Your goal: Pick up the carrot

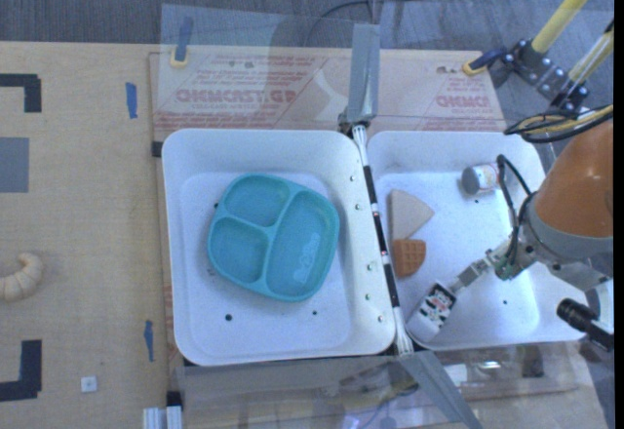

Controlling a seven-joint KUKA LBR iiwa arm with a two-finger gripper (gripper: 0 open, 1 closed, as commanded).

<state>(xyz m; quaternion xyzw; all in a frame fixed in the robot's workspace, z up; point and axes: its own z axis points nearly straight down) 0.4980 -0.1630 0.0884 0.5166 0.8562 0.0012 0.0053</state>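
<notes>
One carrot [409,256] (short orange stub) in right bin [517,325], by its left wall, long axis unclear. Gripper [434,306] just beside it, apart; open or closed, can't tell. One teal plate [273,237] in left bin [195,164].

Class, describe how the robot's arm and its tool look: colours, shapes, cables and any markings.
The arm enters from the right as a bulky rounded body, orange on top with grey below. A black cable loops along its wrist. A slim grey link leads down to the tool, a small white block with black markings at its tip.
</notes>
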